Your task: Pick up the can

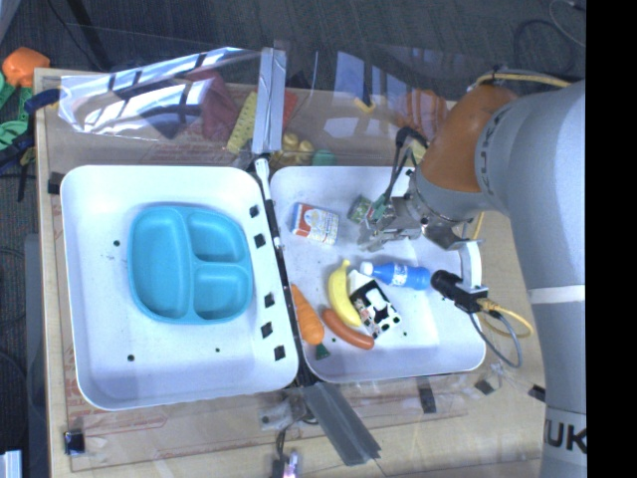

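Gripper [383, 229] first: it hangs low over the far part of the right bin [453, 342], tipped toward the left, and from where I stand I cannot tell how it is set, because the metal parts blur together. Just beside it, on its far-left side, lies a small greenish thing [360, 208] that may be the can, though it is too small to be sure of; I cannot tell whether the two touch.

Counting what lies in that right bin: one white and orange carton [316, 223], one blue and white bottle [398, 275] on its side, one banana [341, 297], one carrot [307, 314] against the left wall, one reddish sausage-like piece [348, 332] and one black and white box [374, 307] touching the banana. The left bin [90, 297] has one blue divided tray [191, 263] lying flat in its middle.

The two white bins sit side by side on a pale wooden bench [199, 436], with clear plastic sheeting [159, 93] along the far edge. Beyond the bench there is dark floor [348, 8], and an orange toy [25, 66] sits off the far-left corner. The grey arm [537, 197] with its orange band comes in from the right.
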Controlling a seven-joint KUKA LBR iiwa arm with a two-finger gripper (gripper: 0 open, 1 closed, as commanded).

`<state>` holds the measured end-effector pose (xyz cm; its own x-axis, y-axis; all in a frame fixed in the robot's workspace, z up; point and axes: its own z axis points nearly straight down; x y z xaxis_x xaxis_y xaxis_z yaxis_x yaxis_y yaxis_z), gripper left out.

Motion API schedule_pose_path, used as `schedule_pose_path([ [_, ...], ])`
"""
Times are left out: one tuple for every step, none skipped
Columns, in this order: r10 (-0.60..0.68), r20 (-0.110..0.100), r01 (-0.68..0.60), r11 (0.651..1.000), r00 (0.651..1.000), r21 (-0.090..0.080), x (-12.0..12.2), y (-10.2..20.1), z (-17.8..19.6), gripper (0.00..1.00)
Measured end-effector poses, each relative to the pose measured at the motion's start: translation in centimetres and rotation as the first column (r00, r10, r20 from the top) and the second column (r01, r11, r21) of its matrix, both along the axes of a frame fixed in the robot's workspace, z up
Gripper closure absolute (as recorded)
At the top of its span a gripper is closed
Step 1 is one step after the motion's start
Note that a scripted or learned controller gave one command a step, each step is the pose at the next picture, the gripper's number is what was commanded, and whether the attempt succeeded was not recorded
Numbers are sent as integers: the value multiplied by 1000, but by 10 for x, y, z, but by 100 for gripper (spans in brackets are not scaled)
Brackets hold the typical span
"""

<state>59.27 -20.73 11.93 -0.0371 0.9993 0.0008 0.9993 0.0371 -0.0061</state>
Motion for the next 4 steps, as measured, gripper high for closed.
schedule_pose_path([
  [0,0,0,1000,1000,0,0,0,0,0],
  [-44,18,44,999,999,-3,68,-4,-18,0],
  [-36,18,36,999,999,-3,70,-2,-7,100],
  [-156,5,156,988,988,-1,56,46,102,100],
])
